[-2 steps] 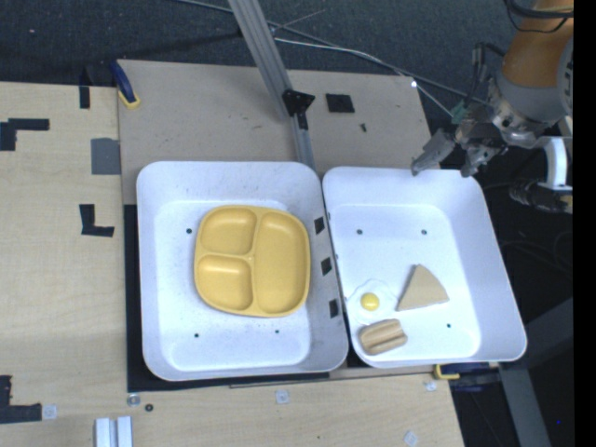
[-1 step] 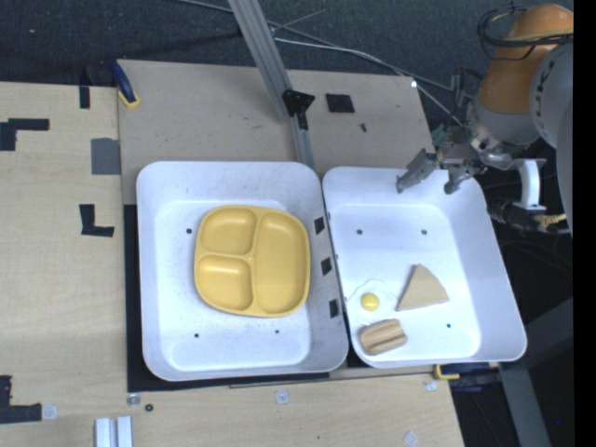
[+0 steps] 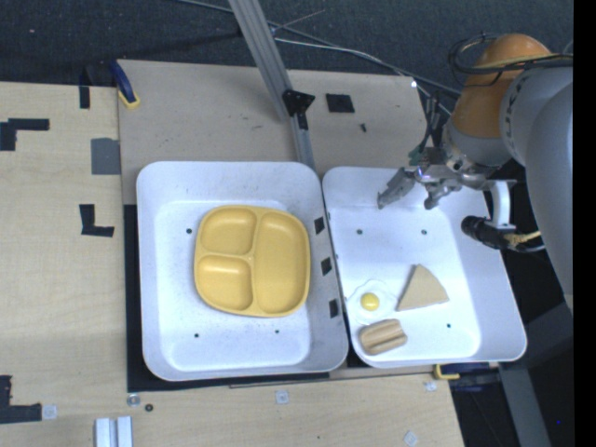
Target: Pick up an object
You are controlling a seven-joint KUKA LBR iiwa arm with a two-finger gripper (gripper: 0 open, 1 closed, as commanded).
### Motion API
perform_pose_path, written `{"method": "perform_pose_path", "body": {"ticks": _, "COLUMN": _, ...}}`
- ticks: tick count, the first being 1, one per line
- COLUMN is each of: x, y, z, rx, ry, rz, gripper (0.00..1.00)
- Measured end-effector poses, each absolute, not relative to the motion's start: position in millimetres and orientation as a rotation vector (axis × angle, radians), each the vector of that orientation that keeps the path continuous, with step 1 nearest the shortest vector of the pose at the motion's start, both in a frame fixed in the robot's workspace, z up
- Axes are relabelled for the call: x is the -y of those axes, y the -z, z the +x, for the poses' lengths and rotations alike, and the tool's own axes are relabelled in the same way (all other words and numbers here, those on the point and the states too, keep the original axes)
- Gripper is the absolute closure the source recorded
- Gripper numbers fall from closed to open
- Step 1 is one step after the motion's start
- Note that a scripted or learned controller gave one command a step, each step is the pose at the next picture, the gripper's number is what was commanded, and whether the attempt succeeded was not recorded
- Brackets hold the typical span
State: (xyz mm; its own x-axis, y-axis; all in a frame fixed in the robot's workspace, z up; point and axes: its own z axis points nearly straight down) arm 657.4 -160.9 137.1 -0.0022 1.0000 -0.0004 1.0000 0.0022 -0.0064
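Two white bins sit side by side on a wooden bench. Over the upper part of the right bin (image 3: 484, 333) hangs the gripper (image 3: 411, 194), its two fingers spread apart and holding nothing. Lower down lie a fried egg (image 3: 370, 300), a tan wedge (image 3: 423, 289) and a little bread roll (image 3: 382, 335). To grab well, it should move down the picture, sit right over one toy, then squeeze.

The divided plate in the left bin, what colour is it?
Plain yellow plate, shown best in the camera view.
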Motion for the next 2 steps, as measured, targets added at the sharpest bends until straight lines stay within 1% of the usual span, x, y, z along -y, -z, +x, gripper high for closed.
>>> {"method": "perform_pose_path", "body": {"ticks": 1, "x": 160.2, "y": -84.3, "z": 657.1, "rx": 2.226, "ry": -0.004, "rz": -2.219, "gripper": 0.0}}
{"method": "perform_pose_path", "body": {"ticks": 2, "x": 160.3, "y": -97.9, "z": 658.4, "rx": 2.229, "ry": -0.003, "rz": -2.22, "gripper": 1.0}}
